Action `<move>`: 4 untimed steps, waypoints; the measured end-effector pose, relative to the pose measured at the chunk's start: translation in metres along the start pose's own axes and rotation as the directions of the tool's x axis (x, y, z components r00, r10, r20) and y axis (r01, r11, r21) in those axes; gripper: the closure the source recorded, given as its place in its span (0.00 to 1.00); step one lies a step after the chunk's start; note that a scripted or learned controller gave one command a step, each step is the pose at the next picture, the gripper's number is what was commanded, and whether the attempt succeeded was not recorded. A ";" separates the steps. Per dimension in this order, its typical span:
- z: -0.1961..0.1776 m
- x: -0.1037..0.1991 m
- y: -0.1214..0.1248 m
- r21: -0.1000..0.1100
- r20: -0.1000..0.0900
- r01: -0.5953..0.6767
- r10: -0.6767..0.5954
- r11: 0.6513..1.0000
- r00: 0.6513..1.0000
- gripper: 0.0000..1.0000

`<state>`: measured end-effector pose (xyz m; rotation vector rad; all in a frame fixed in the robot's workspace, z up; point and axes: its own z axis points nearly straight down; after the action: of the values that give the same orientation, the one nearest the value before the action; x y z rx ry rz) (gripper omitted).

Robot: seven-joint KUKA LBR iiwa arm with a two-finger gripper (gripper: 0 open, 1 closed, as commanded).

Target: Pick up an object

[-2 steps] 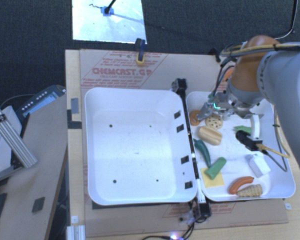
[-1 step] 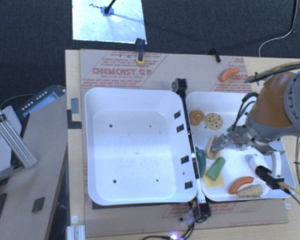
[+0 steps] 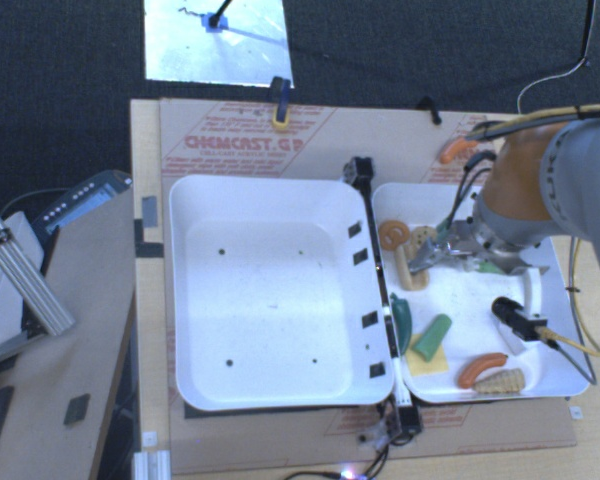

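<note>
My gripper (image 3: 423, 258) reaches in from the right, low over the upper left part of the right bin (image 3: 555, 268). Its tip is right beside a tan stick-shaped piece (image 3: 411, 271) that stands next to a brown pretzel-like ring (image 3: 393, 234) and a round biscuit (image 3: 424, 236). Further down the bin lie a dark green pepper (image 3: 401, 319), a light green block (image 3: 432, 335) resting on a yellow sponge (image 3: 428, 361), an orange sausage (image 3: 480, 368) and a waffle cone (image 3: 503, 381). I see nothing held in the gripper.
The left bin (image 3: 180, 268) is a wide white tray beside the right one, parted from it by a black clipped divider (image 3: 372, 268). An orange item (image 3: 458, 150) lies on the board behind the right bin. A yellow clip (image 3: 280, 118) sits at the board's back edge.
</note>
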<state>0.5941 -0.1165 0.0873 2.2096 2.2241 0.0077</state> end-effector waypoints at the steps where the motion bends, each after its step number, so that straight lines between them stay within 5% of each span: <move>1: 0.000 0.021 0.051 0.009 0.003 0.003 -0.003 1.000 1.000 0.00; 2: -0.014 0.022 0.054 -0.006 0.000 0.000 0.000 1.000 1.000 1.00; 3: -0.145 0.072 0.075 -0.009 -0.002 0.004 -0.004 1.000 1.000 1.00; 4: -0.271 0.205 0.040 -0.009 -0.009 0.013 -0.013 1.000 1.000 1.00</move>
<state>0.6307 0.0888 0.3582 2.1951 2.2389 0.0273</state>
